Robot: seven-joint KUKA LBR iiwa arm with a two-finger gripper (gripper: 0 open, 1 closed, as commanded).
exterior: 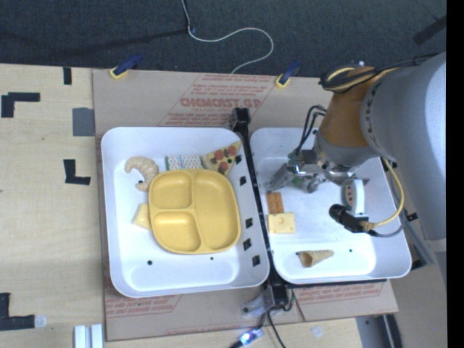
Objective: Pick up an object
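A: We've got a few candidates in the right bin (391, 267), and the likeliest is the yellow cheese block (282, 223), lying near the bin's left wall, just below a brown cracker-like strip (275, 203).

B: And the gripper (284, 177) hangs just above and slightly right of that strip, low over the bin floor. We see nothing between its fingers, and whether they're spread or pressed together we can't tell from this angle.

A: So we judge this as the approach step, nothing lifted yet. Next, we'd want the arm to centre over one piece, drop straight down, then close.

B: The cheese sits close to the wall, so we'd watch for a finger catching the rim.

A: Let's count. Right bin: one cheese block, one brown strip, one ice cream cone (315, 257) lying on its side nearer the front.

B: Left bin (116, 259): one yellow divided plate (194, 211), one croissant (141, 167), one pizza slice (223, 156), one patterned wafer (181, 162), and one pale wedge (141, 215) tucked under the plate's left edge.

A: Two bins, one arm.
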